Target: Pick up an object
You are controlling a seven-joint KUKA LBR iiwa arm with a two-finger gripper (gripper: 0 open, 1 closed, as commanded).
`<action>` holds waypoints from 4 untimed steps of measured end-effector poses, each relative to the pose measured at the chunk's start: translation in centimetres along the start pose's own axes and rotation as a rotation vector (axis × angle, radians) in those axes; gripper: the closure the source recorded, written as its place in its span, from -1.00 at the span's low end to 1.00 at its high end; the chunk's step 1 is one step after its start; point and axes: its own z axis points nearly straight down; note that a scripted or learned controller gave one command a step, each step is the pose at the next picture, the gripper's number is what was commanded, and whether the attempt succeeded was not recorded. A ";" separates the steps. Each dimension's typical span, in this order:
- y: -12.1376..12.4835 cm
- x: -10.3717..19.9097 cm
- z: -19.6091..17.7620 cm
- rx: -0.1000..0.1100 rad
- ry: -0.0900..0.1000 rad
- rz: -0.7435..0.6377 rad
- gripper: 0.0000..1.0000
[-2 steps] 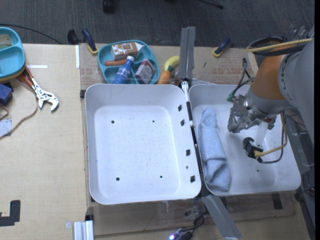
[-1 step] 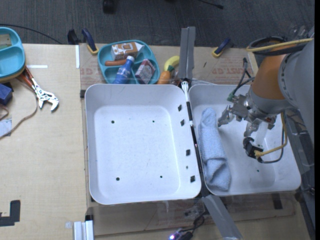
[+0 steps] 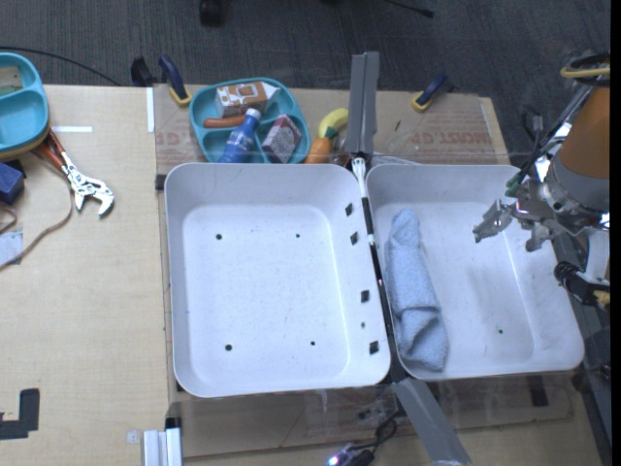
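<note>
A blue-grey towel (image 3: 412, 291) lies rolled along the left wall of the right bin (image 3: 543, 352), running from far to near. The gripper (image 3: 505, 219) hangs over the far right part of that bin, well apart from the towel and to its right. Its fingers (image 3: 488, 223) seem spread and hold nothing, though they are small and hard to read. The left bin (image 3: 184, 289) sits beside it on the bench (image 3: 78, 338).
</note>
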 end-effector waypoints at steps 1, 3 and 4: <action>0.6 5.2 6.8 0.002 0.001 -0.100 -1.00; -8.3 4.1 1.3 0.005 0.001 0.034 -1.00; -6.7 0.3 -4.6 0.002 0.000 0.210 -1.00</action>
